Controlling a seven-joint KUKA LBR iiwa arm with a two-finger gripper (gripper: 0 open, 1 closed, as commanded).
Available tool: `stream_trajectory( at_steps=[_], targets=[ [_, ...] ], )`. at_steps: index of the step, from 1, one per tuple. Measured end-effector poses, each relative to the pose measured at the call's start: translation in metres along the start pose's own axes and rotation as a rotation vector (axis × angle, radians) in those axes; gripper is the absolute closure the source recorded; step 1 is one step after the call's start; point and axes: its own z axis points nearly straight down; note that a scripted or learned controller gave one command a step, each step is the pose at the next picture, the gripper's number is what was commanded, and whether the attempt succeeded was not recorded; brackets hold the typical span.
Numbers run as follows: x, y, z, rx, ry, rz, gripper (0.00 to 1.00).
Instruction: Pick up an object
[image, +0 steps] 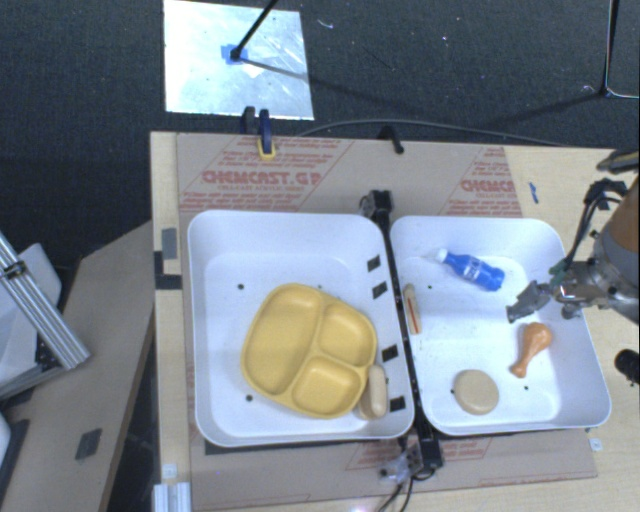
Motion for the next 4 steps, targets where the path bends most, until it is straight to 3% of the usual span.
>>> stream_trajectory(
  at_steps=[2, 3, 4],
  targets=[
    [0.008, 0.004, 0.122, 0.005, 0.002, 0.001, 0.0],
    [0.008, 0.004, 0.137, 0.001, 0.001, 0.002, 0.0],
    [0.008, 0.005, 0.125, -0.002, 0.0, 0.001, 1.0]
  ],
)
